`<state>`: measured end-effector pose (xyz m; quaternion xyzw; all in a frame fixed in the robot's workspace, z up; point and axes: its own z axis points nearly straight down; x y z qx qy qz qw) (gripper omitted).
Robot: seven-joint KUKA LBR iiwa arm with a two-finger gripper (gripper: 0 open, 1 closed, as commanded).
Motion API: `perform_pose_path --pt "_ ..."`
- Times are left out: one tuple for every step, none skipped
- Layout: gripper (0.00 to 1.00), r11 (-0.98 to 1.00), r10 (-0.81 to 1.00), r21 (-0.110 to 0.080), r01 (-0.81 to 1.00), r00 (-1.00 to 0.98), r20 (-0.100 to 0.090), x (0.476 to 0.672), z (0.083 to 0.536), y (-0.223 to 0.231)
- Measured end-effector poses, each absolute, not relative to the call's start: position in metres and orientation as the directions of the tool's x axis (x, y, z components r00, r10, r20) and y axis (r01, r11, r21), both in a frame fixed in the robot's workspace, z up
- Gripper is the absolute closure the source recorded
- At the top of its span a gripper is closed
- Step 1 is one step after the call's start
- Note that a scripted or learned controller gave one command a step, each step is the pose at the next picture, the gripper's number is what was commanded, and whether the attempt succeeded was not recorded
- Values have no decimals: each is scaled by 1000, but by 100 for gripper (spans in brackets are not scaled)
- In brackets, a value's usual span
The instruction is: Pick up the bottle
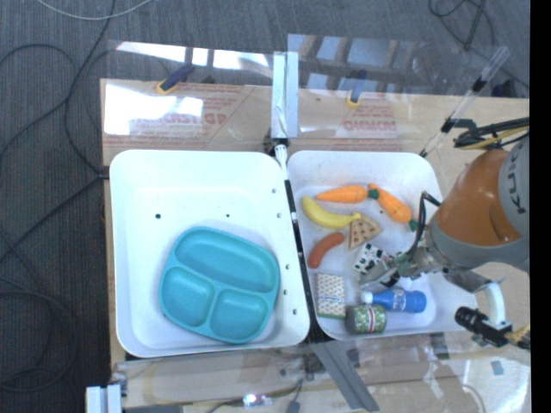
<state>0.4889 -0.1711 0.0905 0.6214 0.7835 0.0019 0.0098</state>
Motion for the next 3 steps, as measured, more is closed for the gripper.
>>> perform_pose_path --pt "0 305 952 -1 952 -305 -1 484 189 -164" --pt "0 461 887 1 887 -461 -1 485 106 -144" --pt "0 506 863 -1 863 -506 -2 484 181 -224"
